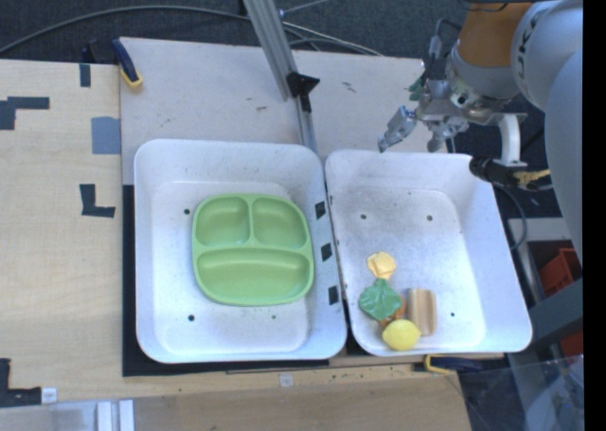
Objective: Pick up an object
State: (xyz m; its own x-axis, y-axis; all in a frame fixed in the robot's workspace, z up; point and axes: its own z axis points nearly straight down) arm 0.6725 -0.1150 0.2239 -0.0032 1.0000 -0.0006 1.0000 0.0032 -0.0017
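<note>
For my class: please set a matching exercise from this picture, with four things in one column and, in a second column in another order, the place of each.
Things:
1. green divided plate
2. yellow lemon-like piece
3. end effector
4. blue-and-yellow clamp

Places:
A. above the far rim of the right bin
B. near corner of the right bin
C. far left corner of the bench board
D. in the left bin

Pairs: 1-D, 2-B, 3-A, 4-C
</note>
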